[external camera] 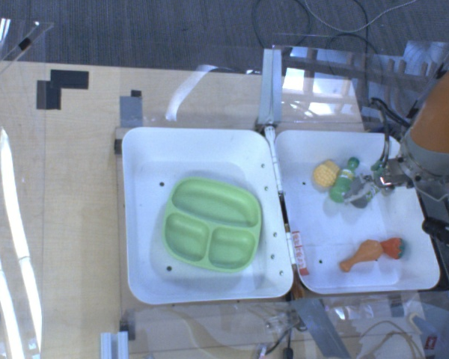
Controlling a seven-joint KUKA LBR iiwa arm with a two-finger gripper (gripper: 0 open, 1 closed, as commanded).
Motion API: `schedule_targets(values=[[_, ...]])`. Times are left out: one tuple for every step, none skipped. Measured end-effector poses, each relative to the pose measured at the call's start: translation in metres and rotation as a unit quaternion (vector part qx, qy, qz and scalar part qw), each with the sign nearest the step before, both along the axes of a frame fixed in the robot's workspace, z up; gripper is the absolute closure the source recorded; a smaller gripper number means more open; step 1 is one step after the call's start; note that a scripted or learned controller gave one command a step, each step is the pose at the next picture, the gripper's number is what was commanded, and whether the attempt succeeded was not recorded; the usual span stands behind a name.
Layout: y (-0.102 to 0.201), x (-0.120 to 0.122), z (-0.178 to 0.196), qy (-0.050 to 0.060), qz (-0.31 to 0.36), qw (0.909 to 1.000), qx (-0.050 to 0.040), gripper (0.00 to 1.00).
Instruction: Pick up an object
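Green tray (212, 224) in left bin (138, 223)

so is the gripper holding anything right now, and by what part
Cannot be told. The gripper sits low against the green bottle beside the corn cob, but no grip is visible.

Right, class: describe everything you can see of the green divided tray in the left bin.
The green divided tray is pale green and looks like smooth moulded plastic, with rounded corners. It has three compartments: one long one along the far side and two smaller ones side by side nearer the camera. It lies flat and right way up, turned slightly askew, roughly in the middle of the left bin, resting on its white floor. Nothing lies in it and nothing else touches it.
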State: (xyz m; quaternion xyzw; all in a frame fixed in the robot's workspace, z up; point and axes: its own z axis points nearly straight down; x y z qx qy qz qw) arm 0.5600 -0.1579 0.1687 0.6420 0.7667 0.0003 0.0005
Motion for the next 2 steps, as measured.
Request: schedule_targets(values=[[-0.0266,0.0542,-0.0757,-0.001,-0.101,0.9949,-0.0003,0.00],[-0.0258,0.0553,-0.0676,0.000,-0.098,0.9952,-0.0003,1.00]])
